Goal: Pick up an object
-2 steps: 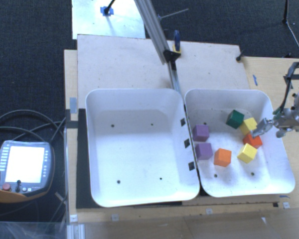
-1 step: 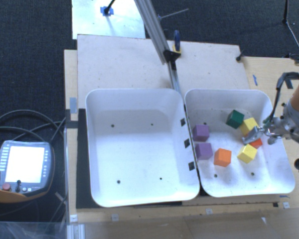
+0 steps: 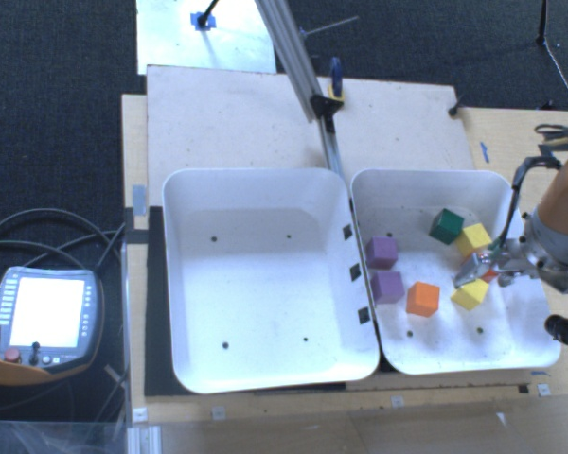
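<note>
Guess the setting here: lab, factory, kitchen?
Likely a robotics lab bench: a teach pendant on the floor, two white bins, and coloured blocks as grasp targets near the hand.

two purple blocks (image 3: 381, 251), two yellow (image 3: 473, 238), one green (image 3: 446, 226), one orange (image 3: 423, 299).

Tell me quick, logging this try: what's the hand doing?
Hand: low in the right bin between two yellow cubes; grip state cannot be told.
</note>
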